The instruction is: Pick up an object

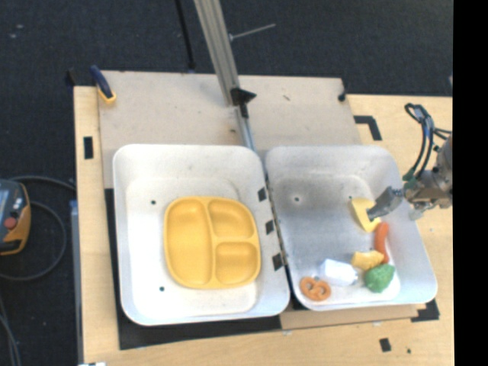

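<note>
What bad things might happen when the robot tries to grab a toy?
The gripper sits close to the yellow block near the right bin's wall, so it may nudge the block away. The carrot, green toy and white piece crowd together, so it may bump several.

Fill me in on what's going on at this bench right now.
A robot arm reaches in from the right, its gripper over the right bin, right at a yellow block. Whether it has hold of the block can't be told. Nearby in that bin lie an orange carrot-like piece, a green toy, a white item and a small pretzel-like piece. The left bin holds a yellow divided plate.
</note>
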Tool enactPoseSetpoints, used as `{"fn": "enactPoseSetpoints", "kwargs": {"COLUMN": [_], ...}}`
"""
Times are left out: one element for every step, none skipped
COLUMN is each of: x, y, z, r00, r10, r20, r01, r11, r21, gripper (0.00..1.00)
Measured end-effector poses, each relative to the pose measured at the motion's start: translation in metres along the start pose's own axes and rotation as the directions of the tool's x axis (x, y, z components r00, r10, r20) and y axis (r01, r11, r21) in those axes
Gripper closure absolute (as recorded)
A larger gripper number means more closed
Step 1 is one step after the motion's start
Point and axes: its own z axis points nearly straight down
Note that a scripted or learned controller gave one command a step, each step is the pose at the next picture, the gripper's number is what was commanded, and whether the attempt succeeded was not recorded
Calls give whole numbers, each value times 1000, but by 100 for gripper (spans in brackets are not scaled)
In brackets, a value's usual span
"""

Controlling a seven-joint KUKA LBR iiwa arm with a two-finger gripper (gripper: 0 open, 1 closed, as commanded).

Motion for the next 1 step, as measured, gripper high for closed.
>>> {"fn": "enactPoseSetpoints", "kwargs": {"x": [-10], "y": [4], "z": [55], "r00": [1000], "r10": [2], "r20": [-1], "r01": [-2], "r11": [1000], "r21": [5], "gripper": [0]}}
